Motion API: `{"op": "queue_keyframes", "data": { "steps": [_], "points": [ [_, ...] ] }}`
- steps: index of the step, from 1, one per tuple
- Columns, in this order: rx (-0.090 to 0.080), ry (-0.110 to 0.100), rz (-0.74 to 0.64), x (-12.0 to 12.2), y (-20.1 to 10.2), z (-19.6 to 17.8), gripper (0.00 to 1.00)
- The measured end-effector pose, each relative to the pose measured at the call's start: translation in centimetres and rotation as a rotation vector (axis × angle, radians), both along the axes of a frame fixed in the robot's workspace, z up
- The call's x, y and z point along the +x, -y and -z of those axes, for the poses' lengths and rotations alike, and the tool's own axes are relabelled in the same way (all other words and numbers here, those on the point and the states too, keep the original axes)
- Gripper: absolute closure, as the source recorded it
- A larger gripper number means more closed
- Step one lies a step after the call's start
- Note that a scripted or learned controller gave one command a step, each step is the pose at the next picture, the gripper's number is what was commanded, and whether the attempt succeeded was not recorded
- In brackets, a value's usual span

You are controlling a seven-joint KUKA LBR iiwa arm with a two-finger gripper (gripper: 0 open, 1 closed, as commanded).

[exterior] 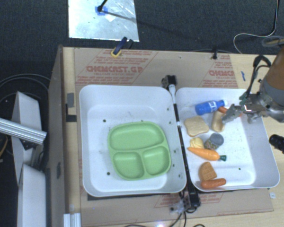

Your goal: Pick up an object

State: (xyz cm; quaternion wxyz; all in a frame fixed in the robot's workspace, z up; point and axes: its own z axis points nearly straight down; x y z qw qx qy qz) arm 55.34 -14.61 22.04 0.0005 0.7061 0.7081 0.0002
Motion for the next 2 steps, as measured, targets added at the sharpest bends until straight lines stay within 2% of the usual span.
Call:
{"op": "queue_keyframes", "data": {
  "steps": [1, 2],
  "points": [
    [0.0, 0.001, 0.001, -1.7, -1.6, 13.6, 0.0],
    [0.0, 0.002, -0.001, 4.2, -2.4, 13.6, 0.0]
  ]
}}
